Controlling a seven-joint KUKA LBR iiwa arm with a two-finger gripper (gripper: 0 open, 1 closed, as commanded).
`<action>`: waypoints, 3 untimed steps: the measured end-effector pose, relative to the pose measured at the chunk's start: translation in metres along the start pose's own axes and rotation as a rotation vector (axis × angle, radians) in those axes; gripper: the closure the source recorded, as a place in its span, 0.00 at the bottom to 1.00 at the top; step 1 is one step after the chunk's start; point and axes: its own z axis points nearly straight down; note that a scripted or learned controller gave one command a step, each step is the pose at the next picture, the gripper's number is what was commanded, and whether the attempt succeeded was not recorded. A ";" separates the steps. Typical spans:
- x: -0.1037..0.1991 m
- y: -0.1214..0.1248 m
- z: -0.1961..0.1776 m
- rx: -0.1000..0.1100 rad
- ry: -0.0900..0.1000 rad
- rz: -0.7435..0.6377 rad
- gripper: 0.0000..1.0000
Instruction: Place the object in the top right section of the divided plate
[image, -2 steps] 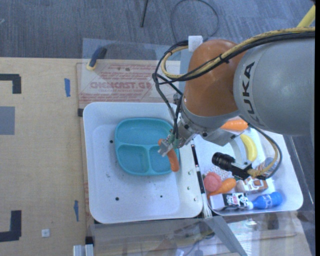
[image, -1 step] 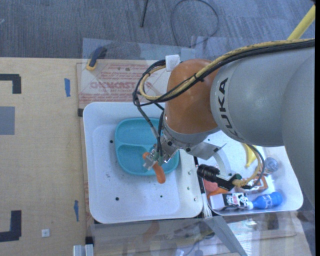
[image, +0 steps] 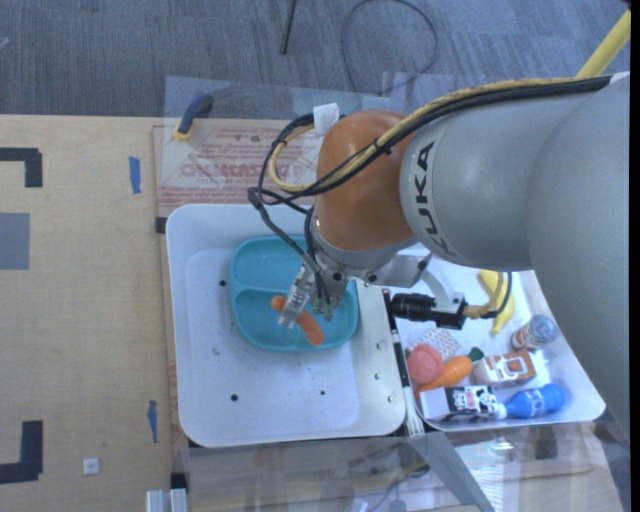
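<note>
Grey carpet behind, tan desk (image: 80, 300) carrying two white bins. Orange object, carrot-like (image: 308, 324), lies in teal divided plate (image: 262, 275) inside left bin (image: 260, 400), low on the plate's right part, just under pincer (image: 303, 300). Long axis runs diagonal, upper-left to lower-right; which end is the tip is too small to tell. Pincer hangs right above the object, maybe touching; whether it is spread or closed cannot be told, nor whether it grips anything. Judged progress: object is on the plate, but which section counts as top right is unclear, so placement unconfirmed; release and retreat probably left. Right bin (image: 570, 395) holds toy food, bottle, small carton.
</note>
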 end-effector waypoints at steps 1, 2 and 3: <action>-0.001 -0.001 0.000 0.000 0.000 0.001 0.00; -0.003 -0.001 -0.011 -0.005 -0.004 0.005 1.00; -0.003 -0.001 -0.011 -0.004 -0.004 0.006 0.00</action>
